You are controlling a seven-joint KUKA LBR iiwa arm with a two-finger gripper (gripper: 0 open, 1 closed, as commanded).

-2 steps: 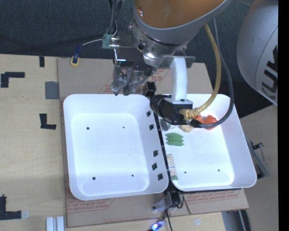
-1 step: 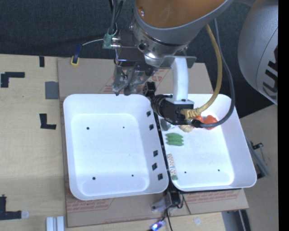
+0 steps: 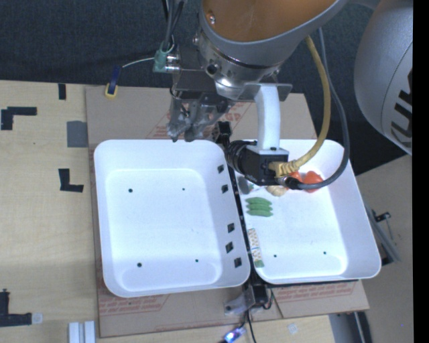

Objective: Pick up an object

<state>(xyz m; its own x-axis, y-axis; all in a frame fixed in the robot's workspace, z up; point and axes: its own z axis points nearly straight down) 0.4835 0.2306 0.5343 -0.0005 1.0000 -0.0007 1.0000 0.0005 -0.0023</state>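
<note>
My gripper (image 3: 192, 124) hangs above the far rim of the left bin (image 3: 110, 201), a little left of the divide between the two bins. It looks blurred, and nothing is visible in it. In the right bin (image 3: 348, 241), a green pod-like object (image 3: 260, 208) lies near the left wall. A small beige object (image 3: 278, 190) and an orange object (image 3: 311, 178) sit at the far side, partly covered by a black fitting and a yellow cable. The gripper is well apart from all three.
The grey arm with its orange band (image 3: 268, 20) fills the top middle and overhangs the far side of both bins. A yellow cable (image 3: 326, 127) loops down over the right bin. Both bins rest on a cardboard sheet (image 3: 127, 114) on the wooden bench.
</note>
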